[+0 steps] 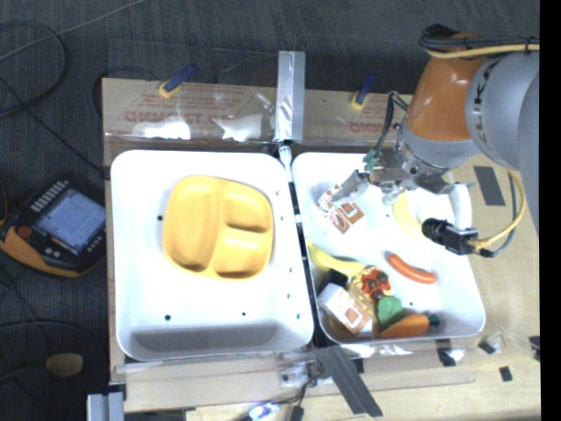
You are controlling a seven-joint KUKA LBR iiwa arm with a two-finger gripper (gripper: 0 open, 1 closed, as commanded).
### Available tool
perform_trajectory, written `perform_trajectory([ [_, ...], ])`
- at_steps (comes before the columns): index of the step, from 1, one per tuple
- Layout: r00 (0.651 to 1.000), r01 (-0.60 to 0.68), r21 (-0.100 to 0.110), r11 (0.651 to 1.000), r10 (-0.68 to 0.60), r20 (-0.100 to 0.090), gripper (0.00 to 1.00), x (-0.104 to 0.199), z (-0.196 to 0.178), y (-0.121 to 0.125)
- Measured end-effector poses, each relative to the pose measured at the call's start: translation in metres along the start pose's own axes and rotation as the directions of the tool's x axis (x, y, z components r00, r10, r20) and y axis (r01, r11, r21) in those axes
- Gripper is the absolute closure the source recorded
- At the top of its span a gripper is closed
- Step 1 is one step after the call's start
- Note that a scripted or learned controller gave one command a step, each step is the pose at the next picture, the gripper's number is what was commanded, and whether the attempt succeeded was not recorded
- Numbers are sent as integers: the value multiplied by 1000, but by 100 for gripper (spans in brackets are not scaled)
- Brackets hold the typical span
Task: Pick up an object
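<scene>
My gripper (348, 188) hangs over the upper left part of the right bin (466, 281), at the end of the grey arm with its orange band (445, 95). Just below and to the left of it lies a small white and orange packet (343, 214), touching or nearly touching the gripper tip. Further down in the same bin lie a red sausage (410, 268), a yellow banana (328, 257), an orange carrot (405, 325), a green piece (388, 307) and another small packet (344, 310).
The left bin (140, 323) holds a yellow divided plate (217, 225). A yellow curved piece (404, 215) lies under the wrist. A black cable plug (441, 231) hangs off the arm over the right bin. A handheld controller (60, 226) lies left of the bench.
</scene>
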State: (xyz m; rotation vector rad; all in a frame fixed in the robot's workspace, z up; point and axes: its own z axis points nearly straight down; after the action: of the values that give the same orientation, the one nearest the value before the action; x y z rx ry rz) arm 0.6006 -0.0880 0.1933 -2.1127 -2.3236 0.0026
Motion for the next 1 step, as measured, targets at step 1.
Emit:
perform_trajectory([
  [1, 1000, -27, -12, 1000, 27, 4, 0, -42, 104, 24],
])
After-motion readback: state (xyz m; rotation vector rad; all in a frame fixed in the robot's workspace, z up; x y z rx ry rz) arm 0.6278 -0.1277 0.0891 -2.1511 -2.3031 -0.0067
